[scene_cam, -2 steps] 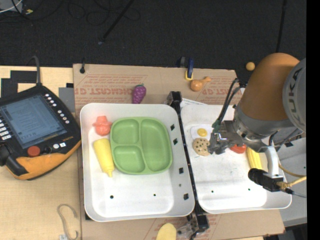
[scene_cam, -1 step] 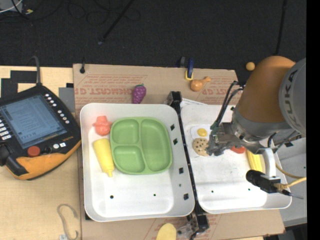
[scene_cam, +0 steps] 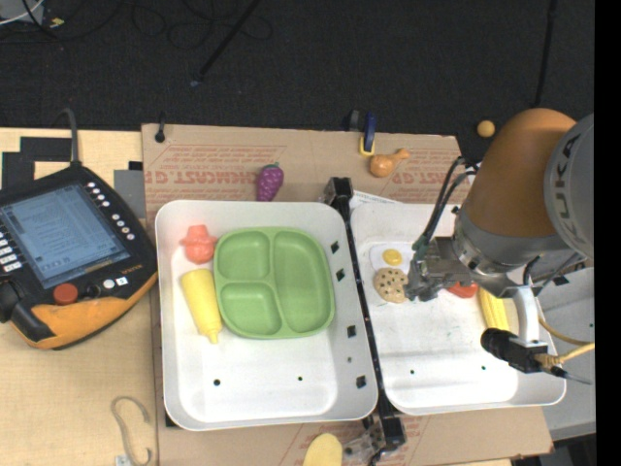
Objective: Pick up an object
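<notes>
Front edge of the bench: yellow lemon-like toy [scene_cam: 323, 449] lies just past the near rims of the two bins, at the seam between them.
Gripper: gripper [scene_cam: 423, 286] hangs low in the right bin [scene_cam: 446, 386], in its far-left part; whether it is open or closed cannot be told from this angle, and nothing is seen held in it.
Arm: grey KUKA arm with orange band [scene_cam: 529, 168] leans in from the right, covering the bin's far-right corner.
Nearest to the gripper: round tan cookie with dark chips [scene_cam: 390, 282] lies just left of it, on the bin floor; touching or not cannot be told.
Beyond the cookie: small yellow piece on a white disc, like a fried egg [scene_cam: 391, 256], toward the far rim.
Right of the gripper: red piece [scene_cam: 462, 287], mostly hidden under the wrist; yellow corn cob [scene_cam: 495, 310] near the right rim.
Left bin [scene_cam: 252, 386]: green divided plate [scene_cam: 273, 282] sits in the far half; yellow mustard bottle [scene_cam: 203, 304] lies beside the plate's left edge; pink-red toy [scene_cam: 197, 245] sits in the far-left corner.
Cardboard behind the bins: purple grape bunch [scene_cam: 270, 181] and an orange pear-shaped toy [scene_cam: 386, 162].
Left end of the bench: teach pendant [scene_cam: 68, 250] with lit screen, well apart from the bins.
</notes>
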You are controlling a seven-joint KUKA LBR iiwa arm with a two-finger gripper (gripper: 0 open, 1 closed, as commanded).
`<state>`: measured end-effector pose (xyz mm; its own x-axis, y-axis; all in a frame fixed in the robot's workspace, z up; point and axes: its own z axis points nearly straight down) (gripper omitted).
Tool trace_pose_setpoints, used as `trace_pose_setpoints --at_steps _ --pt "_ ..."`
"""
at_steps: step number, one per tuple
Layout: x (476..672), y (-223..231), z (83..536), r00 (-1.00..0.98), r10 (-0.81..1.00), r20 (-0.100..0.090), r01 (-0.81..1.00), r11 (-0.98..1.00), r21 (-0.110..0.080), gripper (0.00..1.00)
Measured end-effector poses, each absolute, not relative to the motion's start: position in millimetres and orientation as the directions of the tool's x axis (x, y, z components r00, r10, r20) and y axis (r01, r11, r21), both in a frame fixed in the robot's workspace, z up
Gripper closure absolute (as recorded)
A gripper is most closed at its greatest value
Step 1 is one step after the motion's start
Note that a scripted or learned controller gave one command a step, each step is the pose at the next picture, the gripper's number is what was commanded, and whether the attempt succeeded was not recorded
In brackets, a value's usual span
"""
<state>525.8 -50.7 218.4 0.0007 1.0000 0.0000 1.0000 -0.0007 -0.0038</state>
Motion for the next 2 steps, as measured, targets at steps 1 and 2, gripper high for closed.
trace_pose_setpoints --at_steps 1,2 --pt "529.0 -52.0 221.2 0.0 1.0 0.0 1.0 0.0 -0.003 1.0" --pt "515.1 -57.9 220.4 0.001 1.0 0.001 1.0 -0.001 -0.004 1.0"
